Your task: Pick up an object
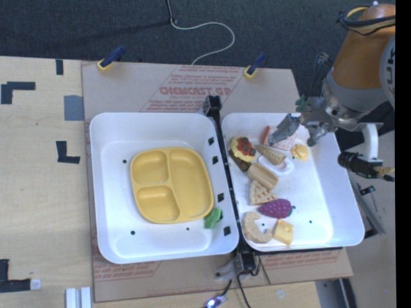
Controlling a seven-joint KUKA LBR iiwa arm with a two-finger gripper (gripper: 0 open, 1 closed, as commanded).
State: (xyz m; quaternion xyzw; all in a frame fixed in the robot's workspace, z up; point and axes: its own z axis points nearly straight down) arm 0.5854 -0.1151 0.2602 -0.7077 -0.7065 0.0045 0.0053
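Over the right bin [334, 233], above glossy plastic food shapes: gripper [286, 131], finger spread impossible to tell.

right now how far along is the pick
Early. Done: the arm has reached over the right bin, with the gripper low above the toy food near the cone piece. In hand: nothing visibly held. Left: gripping an item and lifting it; the purple grapes lie untouched.

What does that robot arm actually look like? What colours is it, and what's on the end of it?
The arm is thick and rounded, grey, with a broad orange band near the top right of the view. Dark cables loop around it above the band. At its end sits a smaller metal-grey claw, made of angular parts, with slim fingers.
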